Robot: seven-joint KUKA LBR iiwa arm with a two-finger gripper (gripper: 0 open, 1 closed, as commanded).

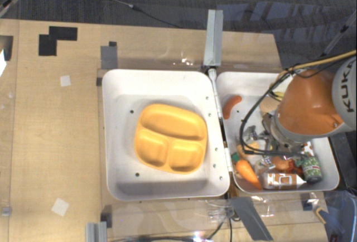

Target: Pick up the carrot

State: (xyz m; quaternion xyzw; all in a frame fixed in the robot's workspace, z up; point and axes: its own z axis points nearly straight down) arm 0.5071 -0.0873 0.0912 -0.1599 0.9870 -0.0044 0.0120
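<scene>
Nearest the camera, at the lower edge of the right bin [332, 177], lies a clear bottle [283, 181] on its side, with a dark green can [312, 169] just to its right. Touching the bottle's left end is the carrot [246, 173], in the bin's lower left corner, close to the wall shared with the left bin [117, 140]. Its long axis runs on a slant, from upper left to lower right; a green stub shows at the upper left end. A reddish sausage-like piece [231, 105] lies higher up, well apart from the carrot. A yellow divided tray [170, 137] sits in the middle of the left bin.

Over the right bin hangs the arm [309, 106], its orange band covering much of the bin's middle. The gripper [273, 149] sits below the band, amid black cables, above and to the right of the carrot. Whether it is spread or closed cannot be told; the wrist hides it. Small reddish things beside the bottle are too crowded to make out. Both bins rest on a wooden counter [56, 140].
</scene>
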